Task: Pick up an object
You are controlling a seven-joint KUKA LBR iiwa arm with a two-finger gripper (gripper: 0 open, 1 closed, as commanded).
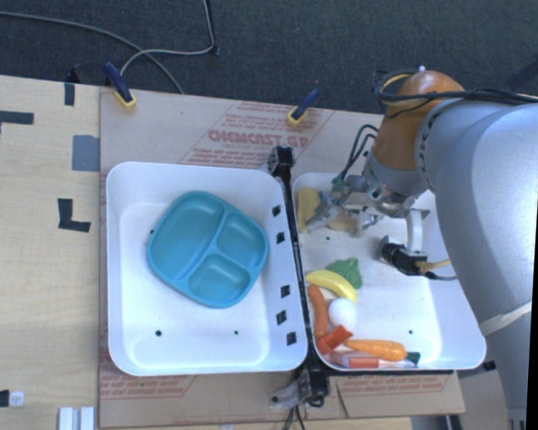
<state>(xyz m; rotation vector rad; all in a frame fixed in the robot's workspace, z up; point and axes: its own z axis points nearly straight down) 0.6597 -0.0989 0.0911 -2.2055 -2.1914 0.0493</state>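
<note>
The arm reaches in from the right and its gripper [340,208] is low in the far left corner of the right bin [443,343], close to the divider between the two bins. Its fingers look spread fairly wide and nothing can be seen between them, so it carries nothing. Just beside it, toward the divider, lies a pale yellow piece [307,204] that may be the target, and something tan lies under the wrist, too hidden to name. The other candidates sit in a cluster along the near left side of the same bin: a banana [332,283] touching a green piece [346,271], a white egg [342,311] below them, a long orange piece [319,311] along the wall, and a carrot [376,349] at the near rim. The left bin [121,337] holds a blue divided plate [208,249], lying tilted and well apart from the gripper. By my judgement the step in hand is the approach and descent for a grasp, with the pick itself not yet done. The next move calls for centring the fingers over the yellow piece, keeping clear of the bin wall, closing firmly, then lifting straight up; so near the corner, a finger could catch on the wall.
</note>
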